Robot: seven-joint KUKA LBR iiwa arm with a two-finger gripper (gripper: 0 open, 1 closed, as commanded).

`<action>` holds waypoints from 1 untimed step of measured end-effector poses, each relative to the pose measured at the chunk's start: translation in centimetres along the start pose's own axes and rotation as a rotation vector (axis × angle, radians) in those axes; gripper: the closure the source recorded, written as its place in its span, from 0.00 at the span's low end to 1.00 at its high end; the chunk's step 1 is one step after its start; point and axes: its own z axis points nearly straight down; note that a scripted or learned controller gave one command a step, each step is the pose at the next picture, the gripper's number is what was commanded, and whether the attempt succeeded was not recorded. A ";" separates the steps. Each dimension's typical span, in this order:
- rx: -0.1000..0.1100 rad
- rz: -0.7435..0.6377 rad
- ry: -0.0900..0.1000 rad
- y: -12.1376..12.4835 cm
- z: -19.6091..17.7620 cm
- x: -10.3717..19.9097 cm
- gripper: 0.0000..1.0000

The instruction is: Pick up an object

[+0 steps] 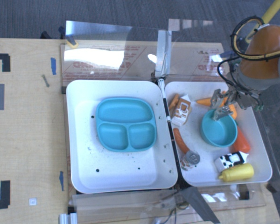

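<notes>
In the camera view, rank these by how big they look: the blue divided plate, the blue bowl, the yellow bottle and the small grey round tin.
1. blue divided plate, clearly the largest.
2. blue bowl.
3. yellow bottle.
4. grey round tin, the smallest.
The gripper overlaps the bowl's far rim, but the order is plain.

- The blue divided plate [126,124] looks like smooth matt plastic.
- The blue bowl [219,129] is glossy plastic.
- Both white bins [79,125] look smooth and slightly shiny.
- The bench top [23,139] is pale, matt wood.
- The yellow bottle [236,173] appears smooth plastic.
</notes>
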 end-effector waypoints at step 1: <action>0.003 0.113 0.004 4.8 -15.0 -1.6 1.00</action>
